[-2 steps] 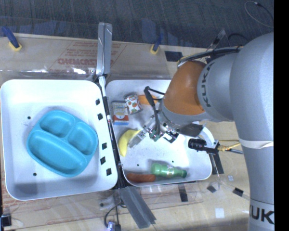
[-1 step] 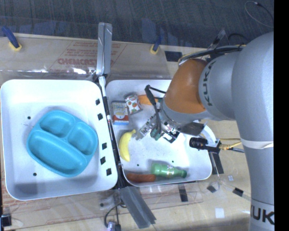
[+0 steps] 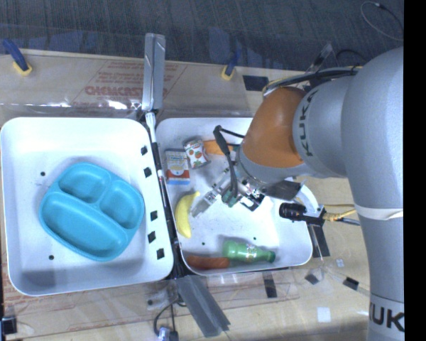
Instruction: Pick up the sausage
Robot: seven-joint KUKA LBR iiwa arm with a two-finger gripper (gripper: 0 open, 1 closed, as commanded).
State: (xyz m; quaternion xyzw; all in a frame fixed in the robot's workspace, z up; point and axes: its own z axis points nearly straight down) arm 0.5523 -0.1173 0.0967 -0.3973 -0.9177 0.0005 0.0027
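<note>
Presently we are noting the sausage (image 3: 208,263), a reddish-brown link, lying lengthwise against the near wall of the right bin (image 3: 298,254), just beside the base of a green bottle (image 3: 248,251). We are seeing the gripper (image 3: 214,196) hanging above the bin's middle, near a banana (image 3: 184,214) and well apart from the sausage; its fingers are standing spread and are clasping nothing.
</note>
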